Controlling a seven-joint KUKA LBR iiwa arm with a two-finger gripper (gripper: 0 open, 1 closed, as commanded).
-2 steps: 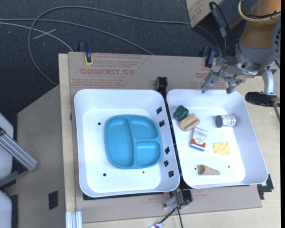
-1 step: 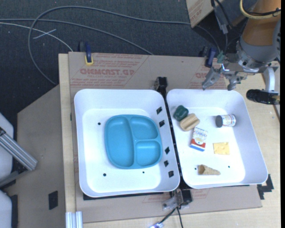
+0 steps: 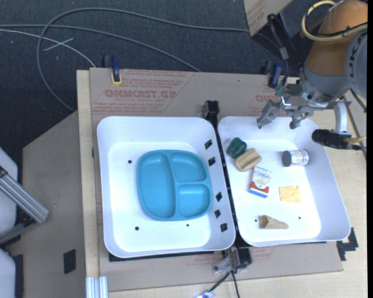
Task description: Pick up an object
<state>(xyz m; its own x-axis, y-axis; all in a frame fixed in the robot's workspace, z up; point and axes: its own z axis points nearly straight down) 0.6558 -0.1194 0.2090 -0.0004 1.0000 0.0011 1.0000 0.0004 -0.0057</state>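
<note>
We see the gripper (image 3: 281, 119) spread open and holding nothing above the right bin's (image 3: 326, 224) twelve o'clock rim, while a green block (image 3: 236, 146), tan piece (image 3: 247, 159), small can (image 3: 295, 158), carton (image 3: 260, 181), yellow square (image 3: 289, 193) and cone (image 3: 273, 222) lie within.

Dark carpeted floor (image 3: 175, 29) along top and left of view, fine speckled texture. Thin pale cables (image 3: 64, 35) loop across floor at upper left. Bench top (image 3: 58, 174) light tan, left side. Cardboard sheet (image 3: 175, 87) with red printed lettering covers bench middle. Blue clamp (image 3: 116, 68) grips sheet's far left corner; second blue clamp (image 3: 275, 74) at far right edge. Cardboard box corner (image 3: 262, 14) at top right. Metal rail (image 3: 20, 195) slants across left edge. Light even, soft shadows.
</note>
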